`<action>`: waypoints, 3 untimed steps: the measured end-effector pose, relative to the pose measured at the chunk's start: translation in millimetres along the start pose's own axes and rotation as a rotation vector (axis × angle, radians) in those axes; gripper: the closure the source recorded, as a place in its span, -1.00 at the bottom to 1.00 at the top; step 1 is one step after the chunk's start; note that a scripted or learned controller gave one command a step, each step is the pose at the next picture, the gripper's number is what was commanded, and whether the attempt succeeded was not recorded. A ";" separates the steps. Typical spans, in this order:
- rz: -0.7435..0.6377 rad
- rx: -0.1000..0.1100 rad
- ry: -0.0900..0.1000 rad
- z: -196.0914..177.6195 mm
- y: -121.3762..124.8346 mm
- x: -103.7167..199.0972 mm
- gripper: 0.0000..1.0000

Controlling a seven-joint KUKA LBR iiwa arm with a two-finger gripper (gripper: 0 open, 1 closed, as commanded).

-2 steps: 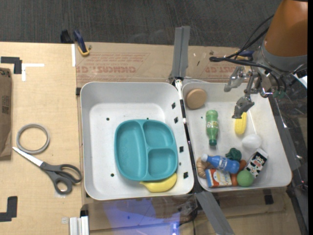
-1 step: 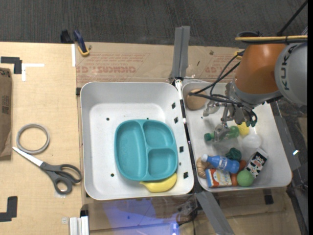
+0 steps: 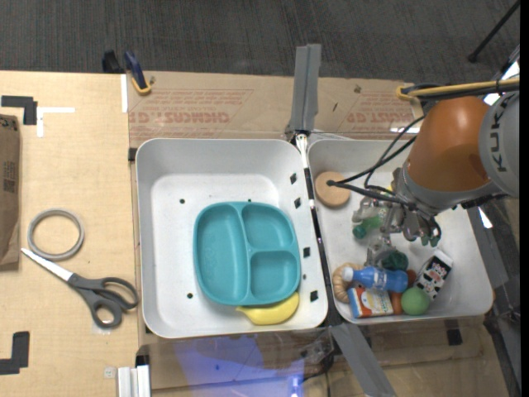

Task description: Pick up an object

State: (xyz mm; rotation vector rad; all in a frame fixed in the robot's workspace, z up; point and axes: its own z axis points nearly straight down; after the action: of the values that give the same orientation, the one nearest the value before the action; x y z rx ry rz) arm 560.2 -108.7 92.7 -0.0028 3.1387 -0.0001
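Note:
My gripper reaches down into the right bin, under the arm's orange band. It hangs over a heap of small things. Just below it lie a dark green object and a blue bottle. A green piece sits at its left. Nothing is visibly held. Along the bin's front lie a green ball, a black-and-white box, an orange-red packet and a wooden ring. A wooden disc rests at the back left.
The left bin holds a teal divided plate with a yellow banana under its front edge. On the bench at the left lie scissors and a tape roll. Cables run from the arm over the right bin.

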 end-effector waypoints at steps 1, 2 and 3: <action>0.149 0.001 -0.003 -0.4 -20.8 -39.1 -1.00; 0.458 0.000 0.003 0.8 15.8 36.2 -1.00; 0.506 0.001 0.000 0.7 9.4 -1.9 -1.00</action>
State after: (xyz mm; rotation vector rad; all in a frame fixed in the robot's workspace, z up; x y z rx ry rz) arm 562.1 -99.3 92.0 0.7826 3.0401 -0.0006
